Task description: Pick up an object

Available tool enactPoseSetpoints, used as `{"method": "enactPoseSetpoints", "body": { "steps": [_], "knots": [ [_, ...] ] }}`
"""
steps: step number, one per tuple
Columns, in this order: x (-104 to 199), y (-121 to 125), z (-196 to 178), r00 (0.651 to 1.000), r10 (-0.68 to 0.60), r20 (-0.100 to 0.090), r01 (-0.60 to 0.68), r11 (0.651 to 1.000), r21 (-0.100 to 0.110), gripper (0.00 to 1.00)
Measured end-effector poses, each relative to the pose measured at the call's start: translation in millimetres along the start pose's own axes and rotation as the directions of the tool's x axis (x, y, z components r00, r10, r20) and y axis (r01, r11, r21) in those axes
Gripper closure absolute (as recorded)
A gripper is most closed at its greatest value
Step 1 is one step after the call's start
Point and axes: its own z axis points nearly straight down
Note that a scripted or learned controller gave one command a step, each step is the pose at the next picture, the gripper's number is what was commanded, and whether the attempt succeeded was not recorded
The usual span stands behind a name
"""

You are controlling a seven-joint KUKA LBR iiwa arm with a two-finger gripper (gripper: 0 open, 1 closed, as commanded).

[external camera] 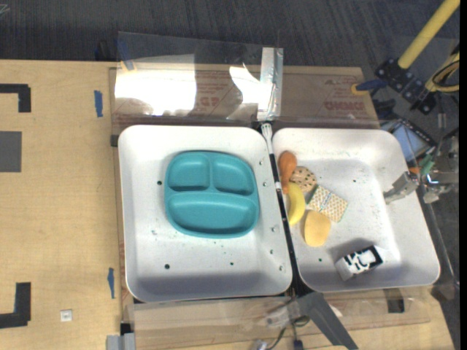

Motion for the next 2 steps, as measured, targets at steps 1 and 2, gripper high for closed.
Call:
{"method": "enactPoseSetpoints", "body": {
  "steps": [1, 2],
  "knots": [
    [45.5, -2.4, 116.6, 0.97, 0.245, 0.0, -0.245, 0.97, 0.006, 0.0],
    [93.0, 51.6, 128.4, 1.0, -0.027, 0.004, 0.027, 1.0, -0.012, 0.0]
  ]
}}
